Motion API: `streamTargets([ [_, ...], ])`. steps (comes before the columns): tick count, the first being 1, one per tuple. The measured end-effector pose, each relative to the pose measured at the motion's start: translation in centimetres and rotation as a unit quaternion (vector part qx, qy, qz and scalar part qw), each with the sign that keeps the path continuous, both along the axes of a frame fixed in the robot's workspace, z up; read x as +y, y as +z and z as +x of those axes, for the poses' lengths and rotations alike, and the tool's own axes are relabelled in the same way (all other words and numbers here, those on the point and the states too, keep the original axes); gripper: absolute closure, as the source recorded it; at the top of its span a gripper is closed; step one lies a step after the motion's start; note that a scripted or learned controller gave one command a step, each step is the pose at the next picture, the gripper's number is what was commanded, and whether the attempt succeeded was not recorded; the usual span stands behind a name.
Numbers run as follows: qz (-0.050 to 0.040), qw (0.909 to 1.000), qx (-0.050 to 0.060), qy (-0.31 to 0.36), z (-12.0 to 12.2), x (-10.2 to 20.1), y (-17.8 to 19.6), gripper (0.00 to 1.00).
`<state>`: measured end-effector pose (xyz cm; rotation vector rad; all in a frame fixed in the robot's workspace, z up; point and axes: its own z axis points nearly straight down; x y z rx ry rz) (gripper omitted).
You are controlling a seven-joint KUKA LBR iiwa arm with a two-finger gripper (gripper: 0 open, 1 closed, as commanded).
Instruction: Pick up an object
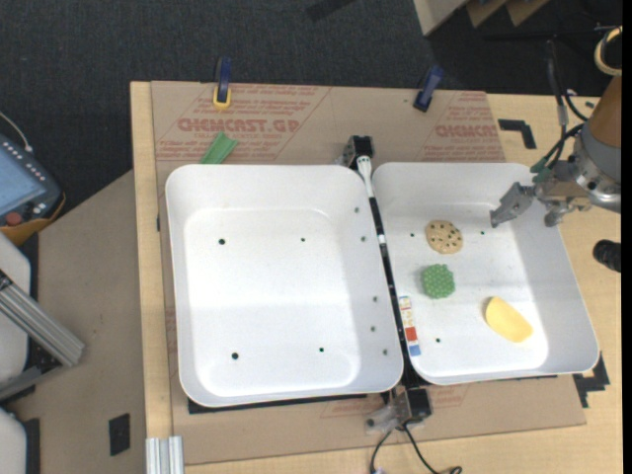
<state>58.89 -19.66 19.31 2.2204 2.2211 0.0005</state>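
The right bin (568,265) holds three small objects. A round tan cookie with dark chips (443,235) lies near the bin's middle. Just below it sits a green knobbly lump (437,281), and a yellow oval piece (508,319) lies toward the front right. My gripper (530,209) hangs over the bin's back right part, to the right of the cookie and a little behind it. Its two fingers are spread open with nothing between them. The grey arm (597,166) comes in from the right edge.
The left bin (197,265) sits beside the right one, with a black divider strip (380,235) along the seam. A green scrap (218,148) lies on the cardboard base behind the left bin, and clamps hold the back edge.
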Motion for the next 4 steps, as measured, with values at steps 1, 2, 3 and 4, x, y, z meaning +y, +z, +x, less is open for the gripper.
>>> streamTargets([
  [1,0.0031,1.0,0.009,-0.003,-11.7,0.0,-7.5,0.0],
  [2,-0.0007,1.0,-0.001,0.001,-7.4,-0.3,-10.9,0.0],
  [3,-0.0011,1.0,-0.002,0.001,-3.5,-0.3,-10.8,0.0],
  [4,-0.0009,1.0,-0.009,0.005,2.3,5.3,1.7,0.0],
])
